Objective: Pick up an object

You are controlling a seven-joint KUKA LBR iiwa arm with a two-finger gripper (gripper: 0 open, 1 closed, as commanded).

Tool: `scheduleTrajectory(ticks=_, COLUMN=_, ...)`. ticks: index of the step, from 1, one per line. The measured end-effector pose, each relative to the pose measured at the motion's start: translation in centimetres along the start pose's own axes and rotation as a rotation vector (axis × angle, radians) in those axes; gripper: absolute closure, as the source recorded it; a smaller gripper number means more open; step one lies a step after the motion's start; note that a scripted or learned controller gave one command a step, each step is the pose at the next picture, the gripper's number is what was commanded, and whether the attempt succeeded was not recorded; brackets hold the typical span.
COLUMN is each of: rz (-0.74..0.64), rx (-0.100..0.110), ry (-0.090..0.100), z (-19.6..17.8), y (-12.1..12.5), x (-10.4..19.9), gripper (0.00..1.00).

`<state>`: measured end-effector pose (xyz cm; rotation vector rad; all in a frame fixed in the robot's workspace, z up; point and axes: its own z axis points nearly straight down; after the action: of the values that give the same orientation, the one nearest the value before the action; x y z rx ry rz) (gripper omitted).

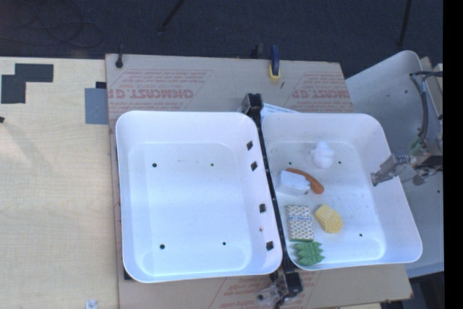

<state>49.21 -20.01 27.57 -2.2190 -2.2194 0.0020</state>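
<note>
Five small things lie in the right bin [394, 155], and all of them sit to the camera's left of the pincer [377, 179], which hangs at that bin's right wall, over the rim or just inside it. Nearest to it along the bin's floor are the yellow corn piece [328, 218], down and to the left, and the white crumpled lump [323, 153], up and to the left; the orange carrot-like piece [309, 181] lies farther left at roughly the pincer's own height, its long axis running on a slant from upper left to lower right, with a white block [291, 182] touching its left side. The patterned card [299, 221] and the green leafy piece [309, 252] lie nearest the divider, well apart from the pincer. Any reach therefore has to travel leftward into the bin. The pincer is small and dim at this angle, so whether it is parted or closed cannot be told; nothing is seen between its tips. The left bin [130, 155] sits beside it on the tabletop [51, 177].
</note>
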Motion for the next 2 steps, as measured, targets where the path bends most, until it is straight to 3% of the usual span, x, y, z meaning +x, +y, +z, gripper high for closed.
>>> scheduleTrajectory(ticks=1, rz=-0.001, rx=0.001, ry=0.001, z=-1.0, y=0.0, x=-0.1, gripper=1.00)
scheduleTrajectory(ticks=2, rz=-0.004, rx=-0.008, ry=-0.002, z=-9.5, y=-1.6, x=3.8, gripper=1.00)
